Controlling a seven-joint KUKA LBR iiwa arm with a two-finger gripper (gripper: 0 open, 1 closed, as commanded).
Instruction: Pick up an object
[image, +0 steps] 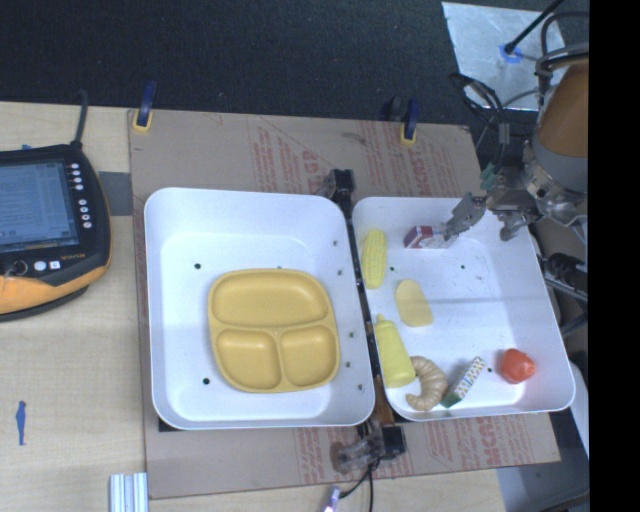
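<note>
My gripper (487, 222) hangs over the far edge of the right bin (520, 300), its two fingers spread open with nothing between them. Its left finger (463, 216) ends just right of a small red and white box (420, 236). Elsewhere in this bin lie a corn cob (373, 257), a pale yellow block (413, 303), a yellow bottle (394, 352), a croissant (428, 383), a striped packet (466, 379) and a red tomato (516, 366).
The left bin (180, 260) holds a yellow divided plate (272, 330). A control tablet (45, 225) lies on the bench at far left. Clamps (408, 118) pin the cardboard at the back. Bare bin floor lies between the box and the tomato.
</note>
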